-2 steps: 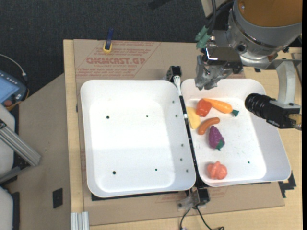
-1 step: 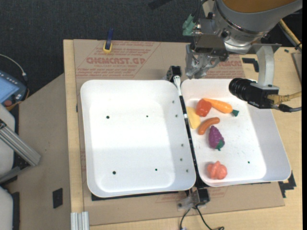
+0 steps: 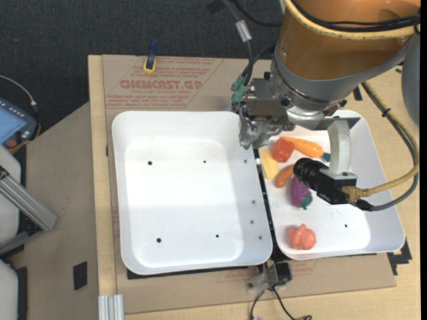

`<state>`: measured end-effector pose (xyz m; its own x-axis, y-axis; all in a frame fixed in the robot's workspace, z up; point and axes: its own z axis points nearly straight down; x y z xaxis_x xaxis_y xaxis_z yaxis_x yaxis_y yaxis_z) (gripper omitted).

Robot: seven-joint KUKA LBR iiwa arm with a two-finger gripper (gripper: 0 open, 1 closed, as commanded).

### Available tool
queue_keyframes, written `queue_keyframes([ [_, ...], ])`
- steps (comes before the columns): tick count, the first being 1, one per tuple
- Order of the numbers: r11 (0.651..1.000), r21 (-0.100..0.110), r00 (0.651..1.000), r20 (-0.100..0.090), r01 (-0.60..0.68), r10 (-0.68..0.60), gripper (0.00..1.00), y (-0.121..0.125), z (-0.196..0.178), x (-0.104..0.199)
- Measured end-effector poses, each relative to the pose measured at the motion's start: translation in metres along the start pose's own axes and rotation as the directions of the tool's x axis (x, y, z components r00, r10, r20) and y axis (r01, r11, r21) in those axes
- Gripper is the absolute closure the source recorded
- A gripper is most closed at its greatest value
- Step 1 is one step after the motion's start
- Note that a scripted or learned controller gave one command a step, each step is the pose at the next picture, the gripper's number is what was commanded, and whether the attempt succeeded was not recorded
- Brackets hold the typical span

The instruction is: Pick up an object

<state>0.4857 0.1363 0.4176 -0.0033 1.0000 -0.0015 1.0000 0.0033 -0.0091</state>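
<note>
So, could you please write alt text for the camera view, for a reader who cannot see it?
A grey arm with an orange band hangs its two-finger gripper over the right shallow white bin's left rim, beside a pile of small toy foods: a red pepper, an orange carrot, a yellow wedge, a purple eggplant, and a pink lumpy piece lying apart.

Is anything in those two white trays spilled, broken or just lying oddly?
Nothing looks spilled or broken. The toy foods, a carrot, a red piece, a purple one and a pink one, all lie inside the right bin, crowded toward its left side.
</note>
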Motion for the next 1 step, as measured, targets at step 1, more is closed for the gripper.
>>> queue_keyframes([
  [1,1.000,-0.017,1.000,-0.006,0.003,-0.003,1.00,-0.0072,-0.0657,0.0404],
])
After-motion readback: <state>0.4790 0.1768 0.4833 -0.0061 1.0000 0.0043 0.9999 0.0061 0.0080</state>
